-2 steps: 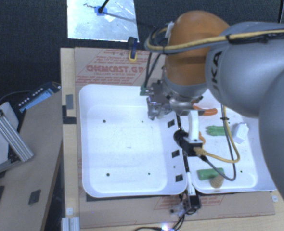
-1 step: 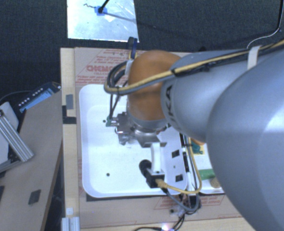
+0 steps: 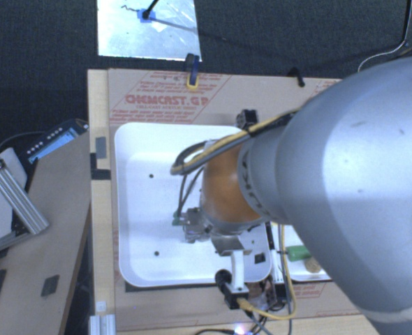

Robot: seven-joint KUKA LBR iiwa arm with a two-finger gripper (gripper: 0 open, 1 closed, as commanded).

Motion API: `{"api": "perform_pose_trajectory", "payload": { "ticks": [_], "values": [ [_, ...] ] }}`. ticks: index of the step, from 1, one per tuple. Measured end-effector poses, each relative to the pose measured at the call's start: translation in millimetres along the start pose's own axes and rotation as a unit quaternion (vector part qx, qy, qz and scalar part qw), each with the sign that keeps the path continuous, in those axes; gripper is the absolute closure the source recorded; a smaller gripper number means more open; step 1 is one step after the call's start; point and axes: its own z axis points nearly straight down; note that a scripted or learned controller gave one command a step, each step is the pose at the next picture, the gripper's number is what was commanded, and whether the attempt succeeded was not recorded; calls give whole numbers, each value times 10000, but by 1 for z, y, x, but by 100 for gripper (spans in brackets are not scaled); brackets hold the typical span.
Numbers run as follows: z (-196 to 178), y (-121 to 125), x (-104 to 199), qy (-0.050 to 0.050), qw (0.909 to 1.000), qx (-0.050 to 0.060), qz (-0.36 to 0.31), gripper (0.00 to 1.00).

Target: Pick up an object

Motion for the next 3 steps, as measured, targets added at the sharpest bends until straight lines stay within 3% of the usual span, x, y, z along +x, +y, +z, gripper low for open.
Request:
{"api": "perform_pose_trajectory", "payload": {
  "ticks": [1,2,3],
  "values": [
    [-162,3,20,47,9999,-103,-48,100],
    [-278,40,54,41,9999,-98,-50,100],
    [-227,145,77,-2,10000,-17,-33,100]
  ]
}}
